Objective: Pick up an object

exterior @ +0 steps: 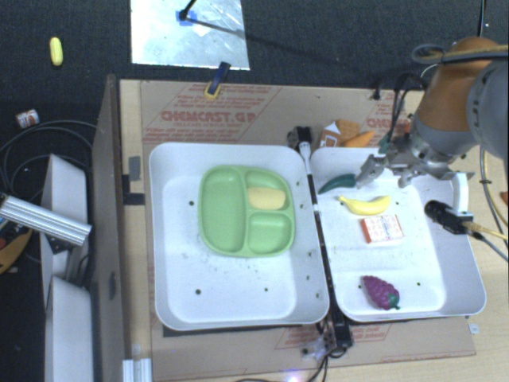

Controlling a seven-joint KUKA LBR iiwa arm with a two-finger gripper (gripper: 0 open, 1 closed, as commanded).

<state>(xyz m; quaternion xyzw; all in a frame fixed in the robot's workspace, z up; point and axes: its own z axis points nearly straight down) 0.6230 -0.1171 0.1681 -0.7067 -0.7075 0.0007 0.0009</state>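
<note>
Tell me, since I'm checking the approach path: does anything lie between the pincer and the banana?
Nothing visible does. The pincer hangs just above the banana in the right bin; the green pepper lies off to the side.

You're looking down on dark carpet [64,14] around a cardboard-covered bench [238,110]. At twelve o'clock lies a shiny metal sheet [189,22] (a blue tab on it). At nine o'clock, black cables [32,153] loop beside a white stand [67,293].
</note>
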